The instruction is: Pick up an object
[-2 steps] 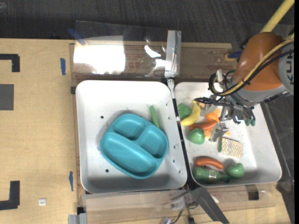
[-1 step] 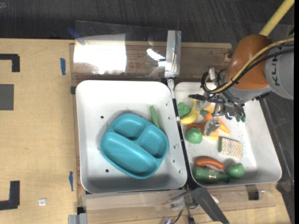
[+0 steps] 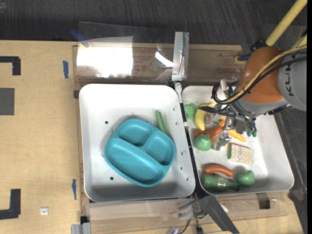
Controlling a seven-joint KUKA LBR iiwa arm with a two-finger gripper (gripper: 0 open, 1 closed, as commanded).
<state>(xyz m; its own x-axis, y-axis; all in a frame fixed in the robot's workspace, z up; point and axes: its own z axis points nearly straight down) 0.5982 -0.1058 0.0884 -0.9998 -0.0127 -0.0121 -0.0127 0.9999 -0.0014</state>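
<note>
On the bench, two shallow white bins are seen side by side from the overhead slanted camera: the left white bin (image 3: 92, 130) and the right white bin (image 3: 278, 165). Inside the left bin a teal plastic divided plate with three compartments (image 3: 140, 151) is laid, tilted diagonally, and a thin green stick-like piece (image 3: 161, 122) is leaned just beside its upper right edge. The grey arm with the orange band (image 3: 261, 74) is reached in from the right over the upper part of the right bin, with black and yellow cables looped around the wrist. The two-finger gripper (image 3: 225, 134) is pointed down into the cluster of toy food in the upper left of that bin; whether it is apart or together cannot be told, as the tips are lost in clutter. A yellow banana-shaped toy (image 3: 200, 118) is placed near the bin's left wall, a small green leafy piece (image 3: 189, 109) just above it, a round green toy (image 3: 202, 142) below it, and orange carrot-like pieces (image 3: 237, 135) beside the gripper. A pale checked cracker-like square (image 3: 241, 154) is set just right of the gripper. Near the bin's front, an orange-red sausage-shaped toy (image 3: 218, 169) is laid touching a green dumbbell-shaped toy (image 3: 229, 180).
</note>
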